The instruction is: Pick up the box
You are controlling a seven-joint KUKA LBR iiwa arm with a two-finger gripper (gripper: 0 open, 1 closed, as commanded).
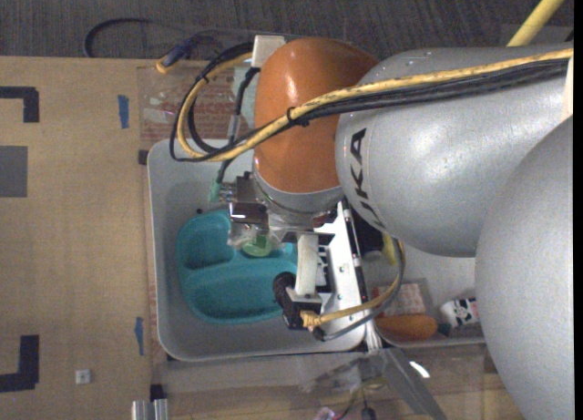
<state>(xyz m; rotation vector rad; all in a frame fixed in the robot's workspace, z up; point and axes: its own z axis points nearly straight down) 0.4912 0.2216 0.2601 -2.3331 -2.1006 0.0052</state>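
Far left, bare tan table w/ black corner marks and bits of blue tape, nothing to grab there. Moving in, the left white bin holds a teal tray, two compartments, lying flat on the bin floor. Right over the tray's inner edge sits the arm's wrist hardware, and the gripper seems to be down there near a small green item, but the orange band and grey arm cover most of it, so can't tell if it's spread or pinching anything. No box I can pick out for sure; the arm hides much of both bins. Farther right, in the other bin, an orange object and a small black-and-white thing peek out under the arm. Step, my read: descent/reach phase over left bin, no grasp confirmed. Next move needs the box located first, then gripper centred on it before closing.
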